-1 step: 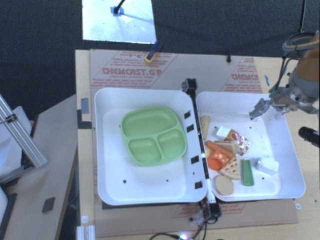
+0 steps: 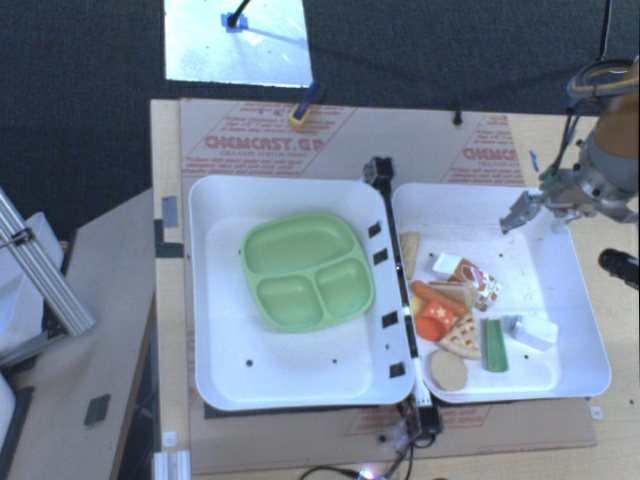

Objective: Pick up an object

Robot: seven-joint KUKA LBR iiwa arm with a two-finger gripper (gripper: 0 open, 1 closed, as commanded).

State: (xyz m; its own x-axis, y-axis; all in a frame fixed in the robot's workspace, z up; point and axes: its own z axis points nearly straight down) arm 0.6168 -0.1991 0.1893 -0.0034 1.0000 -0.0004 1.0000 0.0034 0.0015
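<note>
The right bin (image 2: 570, 288) holds a cluster of toy foods along its left and front. Among them are a small white block (image 2: 447, 264), a red-and-white wrapped piece (image 2: 482, 282), an orange carrot (image 2: 440, 295), a red piece (image 2: 436, 324), a pizza slice (image 2: 463, 341), a green stick (image 2: 495, 345), a tan round cookie (image 2: 448, 371) and a white-grey block (image 2: 532, 330). My gripper (image 2: 538, 214) hangs over the bin's far right part, above bare floor and apart from the foods. It is open with nothing between its fingers.
The left bin (image 2: 215, 268) holds a green divided plate (image 2: 305, 271). A black clip strip (image 2: 395, 288) runs along the wall between the bins. A tan stick (image 2: 410, 254) lies by that wall. The arm (image 2: 612, 153) enters from the right.
</note>
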